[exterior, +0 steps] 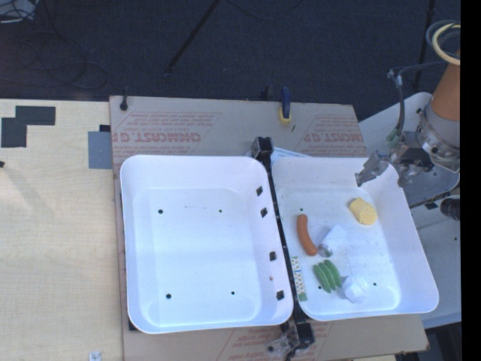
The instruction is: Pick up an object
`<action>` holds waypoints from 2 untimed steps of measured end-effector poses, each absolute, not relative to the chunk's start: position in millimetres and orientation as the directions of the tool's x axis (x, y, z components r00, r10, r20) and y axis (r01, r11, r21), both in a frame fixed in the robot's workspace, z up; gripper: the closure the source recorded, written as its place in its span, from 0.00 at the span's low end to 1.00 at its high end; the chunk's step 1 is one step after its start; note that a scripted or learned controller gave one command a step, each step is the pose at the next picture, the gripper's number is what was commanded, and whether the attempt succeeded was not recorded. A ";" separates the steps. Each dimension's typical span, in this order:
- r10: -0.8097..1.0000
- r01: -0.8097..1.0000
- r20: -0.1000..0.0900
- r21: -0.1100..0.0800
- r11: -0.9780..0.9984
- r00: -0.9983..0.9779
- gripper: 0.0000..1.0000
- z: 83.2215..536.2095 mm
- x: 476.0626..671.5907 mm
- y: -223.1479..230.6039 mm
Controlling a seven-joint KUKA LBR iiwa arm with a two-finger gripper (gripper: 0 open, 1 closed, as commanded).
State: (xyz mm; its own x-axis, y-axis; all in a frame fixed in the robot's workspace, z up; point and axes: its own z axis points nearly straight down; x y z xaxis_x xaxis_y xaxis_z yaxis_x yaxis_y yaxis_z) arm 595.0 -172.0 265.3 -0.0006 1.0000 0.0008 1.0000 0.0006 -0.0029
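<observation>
The right bin holds several small objects. A yellow lumpy piece lies near its far right side. An orange sausage-shaped piece lies in the middle, with a pale white object beside it. A green pod-like piece and a white round object lie near the front. My gripper hovers over the bin's far right corner, above and behind the yellow piece. It is open, and nothing is between its fingers.
The left bin sits beside the right one, joined by a black divider strip. Both rest on a cardboard sheet. A blue clamp stands at the back edge. The arm's orange band is at the right.
</observation>
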 end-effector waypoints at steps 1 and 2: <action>1.000 1.000 0.001 -0.004 0.002 -0.002 1.00 275.1 595.1 -172.3; 1.000 1.000 0.002 -0.007 -0.005 0.005 1.00 283.3 489.9 -197.4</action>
